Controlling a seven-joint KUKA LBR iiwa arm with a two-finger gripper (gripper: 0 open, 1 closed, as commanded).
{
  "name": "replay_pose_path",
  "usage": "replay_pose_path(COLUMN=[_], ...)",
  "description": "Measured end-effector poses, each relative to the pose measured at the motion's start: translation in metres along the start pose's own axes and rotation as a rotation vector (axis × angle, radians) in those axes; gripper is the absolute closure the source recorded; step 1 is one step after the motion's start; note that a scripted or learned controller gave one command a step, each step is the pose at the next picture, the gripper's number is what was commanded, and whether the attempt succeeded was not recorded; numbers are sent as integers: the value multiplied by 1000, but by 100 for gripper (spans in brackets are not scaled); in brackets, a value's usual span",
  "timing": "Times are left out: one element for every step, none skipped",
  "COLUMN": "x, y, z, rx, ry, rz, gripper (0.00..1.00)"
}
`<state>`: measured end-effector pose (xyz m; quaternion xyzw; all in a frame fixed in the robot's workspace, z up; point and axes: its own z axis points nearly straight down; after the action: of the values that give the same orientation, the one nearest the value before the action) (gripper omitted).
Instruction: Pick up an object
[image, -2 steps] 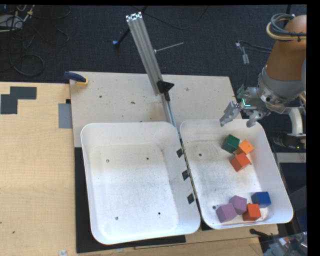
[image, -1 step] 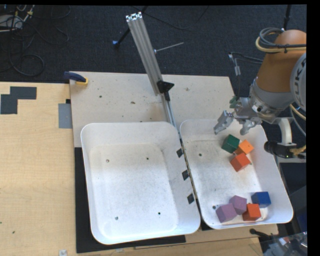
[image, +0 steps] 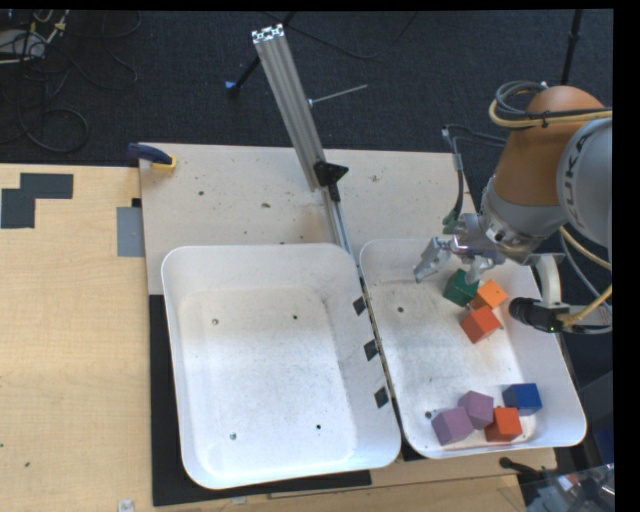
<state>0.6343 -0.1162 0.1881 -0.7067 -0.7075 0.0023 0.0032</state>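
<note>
Camera view, from above at a slant. Two shallow white bins side by side on the bench: left bin (image: 200, 270) with a speckled bare floor, right bin (image: 420, 400) with every block in it.

Grey arm with orange band (image: 535, 165) in from 3 o'clock, wrist above the right bin's 1 o'clock corner. Gripper (image: 462, 262) low over the blocks there, pale fingers (image: 433, 260) spread apart and slanted toward 9 o'clock, nothing visible between them.

Just below the gripper, a tight cluster: green block (image: 459, 291) at the tips, whether touching cannot be told; orange block (image: 491, 294) just beside it at 3 o'clock; red block (image: 480, 323) just beside at 5 o'clock.

At the right bin's 5 o'clock corner, well apart from the gripper, a second cluster: blue block (image: 522, 397); two purple blocks (image: 477, 408) (image: 451, 425) touching; orange-red block (image: 505, 425) against the bin wall.

Slanted aluminium bar (image: 292, 110) from 12 o'clock down to the seam between the bins.
</note>
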Motion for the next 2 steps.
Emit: replay_pose_path(x=[5, 3], y=[-11, -9], z=[53, 39], rx=[2, -4], ry=[1, 0], rz=[1, 7], gripper=[0, 100])
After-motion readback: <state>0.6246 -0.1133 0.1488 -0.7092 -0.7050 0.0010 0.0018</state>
